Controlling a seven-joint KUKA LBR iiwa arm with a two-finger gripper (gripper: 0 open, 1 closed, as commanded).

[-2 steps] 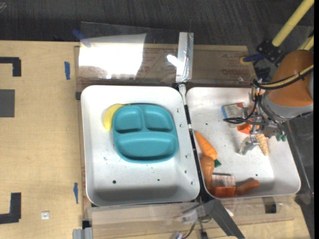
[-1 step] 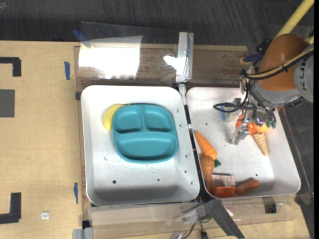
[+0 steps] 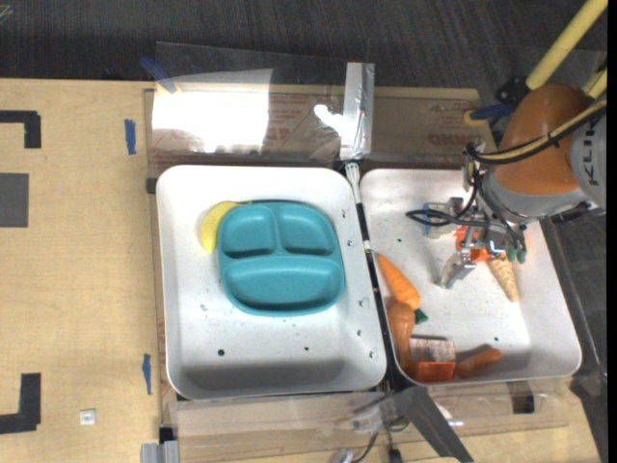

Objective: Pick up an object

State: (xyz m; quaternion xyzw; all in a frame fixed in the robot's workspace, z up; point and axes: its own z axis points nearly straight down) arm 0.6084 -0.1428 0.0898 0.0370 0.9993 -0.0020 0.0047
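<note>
Right bin (image 3: 554,302) holds the loose items. Tan cone-shaped piece (image 3: 504,276), maybe an ice-cream cone toy, lies near the bin's middle right, long axis running up-left to down-right, narrow tip toward the lower right. Its upper end sits under the claw (image 3: 469,257); contact can't be judged from this angle. Silver fingers (image 3: 453,273) hang just left of the cone, tips down near the bin floor, nothing visibly between them; how far open, cannot tell, wrist cables and red parts clutter that spot.

Further out: orange carrot (image 3: 396,281) by the divider, pointing up-left, long axis diagonal. Below it a second orange piece (image 3: 400,331) running roughly vertical along the left wall. Small boxy item with red band (image 3: 431,348) in the lower left corner, and an orange-red sausage-like piece (image 3: 476,359) lying nearly flat along the bottom wall. All well apart from the cone, nothing blocking it except the claw itself.

Left bin (image 3: 183,336): teal divided plate (image 3: 281,256) in the middle, yellow object (image 3: 211,223) tucked partly under its upper-left edge. Both bins sit on the tan table (image 3: 67,287).
</note>
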